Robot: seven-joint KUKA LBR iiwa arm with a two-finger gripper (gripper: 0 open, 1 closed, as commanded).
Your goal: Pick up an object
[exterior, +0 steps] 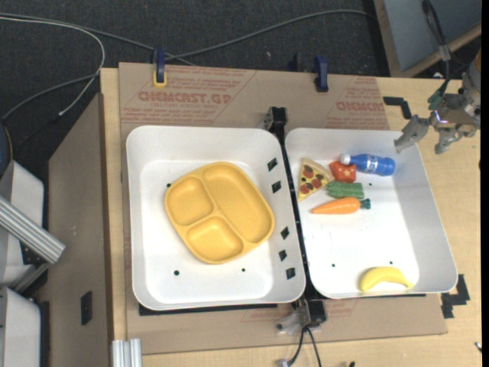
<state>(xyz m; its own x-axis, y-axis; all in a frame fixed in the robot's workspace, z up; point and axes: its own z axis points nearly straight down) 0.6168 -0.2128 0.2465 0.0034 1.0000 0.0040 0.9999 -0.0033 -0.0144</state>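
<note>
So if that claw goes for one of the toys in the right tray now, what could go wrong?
Two things, probably. The pizza slice, tomato, blue bottle and carrot lie crowded together, so the claw may nudge a neighbour or catch two at once. The banana lies close to the right bin's near wall, which could block one finger. The claw sits off beyond the bin's far right corner.
</note>
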